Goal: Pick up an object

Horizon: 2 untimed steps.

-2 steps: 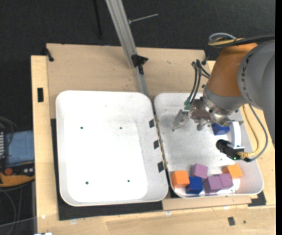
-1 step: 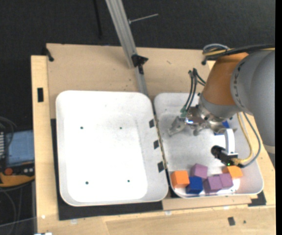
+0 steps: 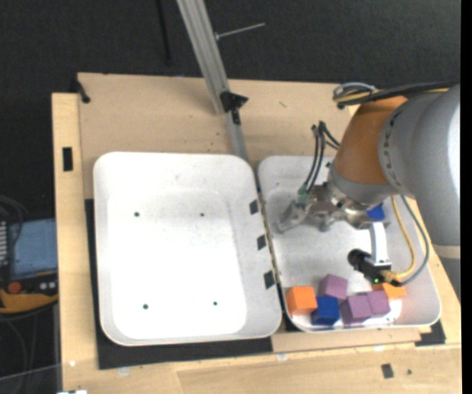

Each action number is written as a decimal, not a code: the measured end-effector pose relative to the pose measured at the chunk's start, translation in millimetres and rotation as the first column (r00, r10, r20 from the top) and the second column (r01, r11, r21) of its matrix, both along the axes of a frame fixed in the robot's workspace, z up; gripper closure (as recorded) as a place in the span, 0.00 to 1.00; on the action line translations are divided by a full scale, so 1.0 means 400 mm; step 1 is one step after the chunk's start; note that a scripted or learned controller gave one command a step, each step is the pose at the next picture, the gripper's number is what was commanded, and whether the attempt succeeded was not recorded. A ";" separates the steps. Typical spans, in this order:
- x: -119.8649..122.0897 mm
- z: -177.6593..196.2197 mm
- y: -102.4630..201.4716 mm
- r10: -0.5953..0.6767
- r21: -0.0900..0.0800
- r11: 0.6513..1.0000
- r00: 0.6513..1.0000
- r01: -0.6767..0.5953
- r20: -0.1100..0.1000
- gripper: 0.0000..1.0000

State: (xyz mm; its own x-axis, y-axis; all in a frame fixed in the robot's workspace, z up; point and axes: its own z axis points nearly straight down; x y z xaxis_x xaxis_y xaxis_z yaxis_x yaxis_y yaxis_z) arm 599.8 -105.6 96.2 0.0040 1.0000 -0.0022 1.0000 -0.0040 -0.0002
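My gripper (image 3: 291, 217) hangs low over the upper left part of the right bin (image 3: 278, 175), close to the divider between the bins. Nothing shows in its grasp. Several small blocks lie along that bin's front edge: an orange block (image 3: 303, 299), a blue block (image 3: 327, 311), and purple blocks (image 3: 334, 286) (image 3: 357, 309) (image 3: 378, 302). They sit well in front of the gripper and to its right. Another blue piece (image 3: 375, 214) peeks out from behind the wrist.
The left bin (image 3: 104, 220) lies beside the right one, with small clips on the shared rim (image 3: 262, 240). A slanted metal post (image 3: 207, 48) rises behind the bins. The grey arm with its orange band (image 3: 367, 150) covers the right bin's back right.
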 end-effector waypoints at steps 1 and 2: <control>0.003 0.031 -0.002 -0.007 0.001 1.000 1.000 0.007 0.005 1.00; -0.002 0.149 -0.024 0.001 0.001 1.000 1.000 -0.001 0.005 1.00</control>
State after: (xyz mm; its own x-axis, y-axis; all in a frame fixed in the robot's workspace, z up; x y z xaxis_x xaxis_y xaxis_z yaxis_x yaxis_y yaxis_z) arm 598.9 -115.1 155.8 0.0031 1.0000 -0.0013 1.0000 -0.0030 0.0046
